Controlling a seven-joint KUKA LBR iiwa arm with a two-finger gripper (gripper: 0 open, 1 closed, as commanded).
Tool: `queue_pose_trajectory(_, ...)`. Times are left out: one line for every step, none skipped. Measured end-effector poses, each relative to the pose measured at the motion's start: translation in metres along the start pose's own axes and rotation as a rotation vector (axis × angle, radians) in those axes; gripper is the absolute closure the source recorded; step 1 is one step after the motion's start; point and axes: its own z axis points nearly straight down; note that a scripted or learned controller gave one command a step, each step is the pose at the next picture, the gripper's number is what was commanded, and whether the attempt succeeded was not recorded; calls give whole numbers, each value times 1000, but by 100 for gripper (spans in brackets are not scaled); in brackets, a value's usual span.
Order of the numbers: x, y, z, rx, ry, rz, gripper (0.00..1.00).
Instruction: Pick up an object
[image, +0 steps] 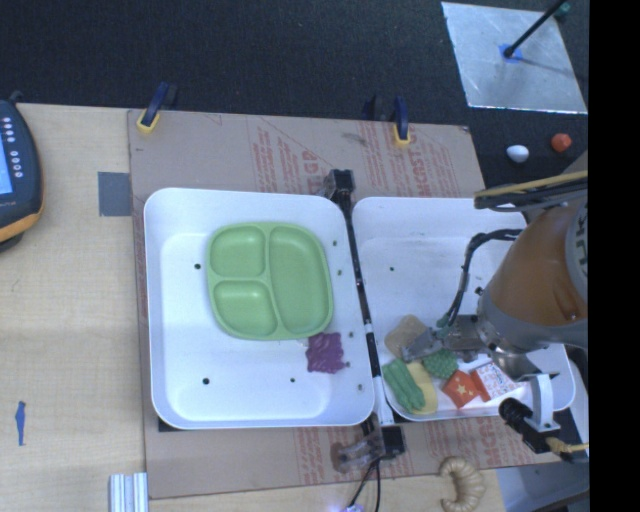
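My gripper (428, 347) reaches in from the right and hangs low over the front left corner of the right bin (420, 250). Under and around it lies a cluster of small items: a tan piece (403, 329) just left of it, a long green item (402, 383), a yellow piece (426, 397), a small green block (441, 365), a red box (460, 388) and a red-and-white packet (493, 379). The gripper's tip sits between the tan piece and the small green block. Whether it touches either I cannot tell.
The left bin (175, 330) holds a green divided plate (270, 279) and a purple lump (325, 352) near its right wall. The arm's grey and orange body (535, 285) covers the right bin's right side. A handheld pendant (15, 170) lies at far left.
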Motion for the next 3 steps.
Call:
queue_pose_trajectory(1,3,-11,-1,2,-7,100)
queue_pose_trajectory(-37,22,-96,-7,-4,-2,100)
queue_pose_trajectory(-34,20,-91,1,-1,-4,0)
